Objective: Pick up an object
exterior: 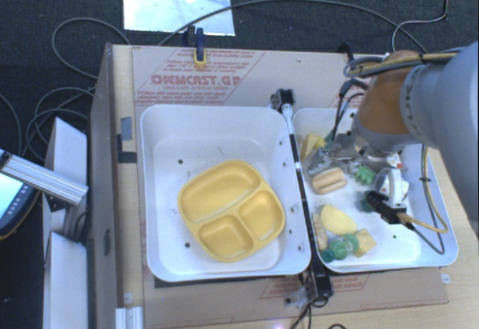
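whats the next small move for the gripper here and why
Probably a short descent straight onto the tan hot-dog-shaped toy. The gripper sits low in the right bin, just above the toy's upper left end, and nothing shows between its fingers. The yellow lemon-like toy lies clear below, so a small drop and close looks feasible.

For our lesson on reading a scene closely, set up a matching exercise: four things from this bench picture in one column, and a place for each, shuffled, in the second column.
Column 1
1. yellow divided tray
2. tan hot-dog toy
3. green round toy
4. blue clamp

Column 2
A. near front edge of the right bin
B. at the board's far edge, beyond both bins
C. inside the left bin
D. in the right bin, just below the gripper

Pairs: 1-C, 2-D, 3-A, 4-B
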You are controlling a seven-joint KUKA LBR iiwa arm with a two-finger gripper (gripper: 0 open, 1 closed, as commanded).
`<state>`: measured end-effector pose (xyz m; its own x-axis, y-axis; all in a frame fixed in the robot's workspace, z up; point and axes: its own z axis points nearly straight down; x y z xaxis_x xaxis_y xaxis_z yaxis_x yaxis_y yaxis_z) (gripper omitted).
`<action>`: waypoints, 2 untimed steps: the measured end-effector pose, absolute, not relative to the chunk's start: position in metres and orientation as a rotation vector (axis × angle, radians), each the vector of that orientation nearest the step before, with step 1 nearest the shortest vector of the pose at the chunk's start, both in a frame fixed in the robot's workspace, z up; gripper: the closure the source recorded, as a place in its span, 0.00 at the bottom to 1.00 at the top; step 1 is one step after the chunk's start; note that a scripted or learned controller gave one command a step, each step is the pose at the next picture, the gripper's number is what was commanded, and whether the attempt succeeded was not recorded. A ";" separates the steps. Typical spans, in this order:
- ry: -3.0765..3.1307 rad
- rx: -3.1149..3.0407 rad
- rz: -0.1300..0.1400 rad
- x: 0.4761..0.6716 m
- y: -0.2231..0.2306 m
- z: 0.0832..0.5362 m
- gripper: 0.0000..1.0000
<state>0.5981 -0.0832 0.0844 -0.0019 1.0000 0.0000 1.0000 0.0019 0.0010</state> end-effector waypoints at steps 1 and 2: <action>2.223 2.220 0.000 0.574 -0.092 0.084 0.00; 2.223 2.220 0.000 0.553 -0.087 0.084 0.00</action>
